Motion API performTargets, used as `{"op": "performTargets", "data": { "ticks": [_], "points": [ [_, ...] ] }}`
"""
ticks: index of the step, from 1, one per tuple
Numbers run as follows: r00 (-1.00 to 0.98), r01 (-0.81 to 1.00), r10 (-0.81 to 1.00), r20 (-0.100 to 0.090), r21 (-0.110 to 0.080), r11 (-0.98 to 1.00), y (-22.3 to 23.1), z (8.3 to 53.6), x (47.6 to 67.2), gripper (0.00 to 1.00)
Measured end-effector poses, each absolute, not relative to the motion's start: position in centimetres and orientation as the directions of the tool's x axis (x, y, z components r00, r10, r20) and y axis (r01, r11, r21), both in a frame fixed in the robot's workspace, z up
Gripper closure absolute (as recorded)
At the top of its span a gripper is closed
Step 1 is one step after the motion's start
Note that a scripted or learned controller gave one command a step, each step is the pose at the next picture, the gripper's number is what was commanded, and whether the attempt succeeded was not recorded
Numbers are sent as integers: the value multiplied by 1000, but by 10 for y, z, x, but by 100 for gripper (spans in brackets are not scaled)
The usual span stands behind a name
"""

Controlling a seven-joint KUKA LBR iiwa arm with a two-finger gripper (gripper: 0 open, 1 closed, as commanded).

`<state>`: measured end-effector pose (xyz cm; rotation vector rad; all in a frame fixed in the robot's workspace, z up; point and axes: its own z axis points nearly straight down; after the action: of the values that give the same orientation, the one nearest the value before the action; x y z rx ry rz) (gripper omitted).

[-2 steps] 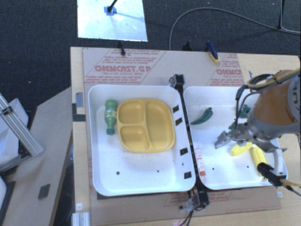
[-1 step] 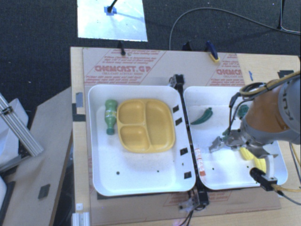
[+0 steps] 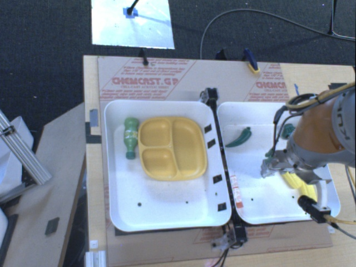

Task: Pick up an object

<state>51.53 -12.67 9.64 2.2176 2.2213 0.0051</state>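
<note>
In the camera view the gripper [image 3: 268, 168] hangs low in the right bin [image 3: 245, 207]. A yellow object [image 3: 300, 187] lies just beside it at four o'clock, long axis running ten to four. Grip state: cannot tell.

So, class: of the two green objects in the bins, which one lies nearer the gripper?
The dark green curved object in the right bin; the green bottle lies in the left bin beside the yellow plate.

Wooden bench [image 3: 67, 149], protective sheet [image 3: 183, 77] printed in red, two white bins, left [image 3: 167, 210], right [image 3: 267, 210], side by side
</note>
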Motion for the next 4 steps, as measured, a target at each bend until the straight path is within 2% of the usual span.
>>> {"op": "performTargets", "data": {
  "ticks": [3,4],
  "points": [
    [-7,1000,1000,-1,7,7,-101,254,527,100],
    [-10,1000,1000,1,3,10,-54,241,558,100]
  ]
}}
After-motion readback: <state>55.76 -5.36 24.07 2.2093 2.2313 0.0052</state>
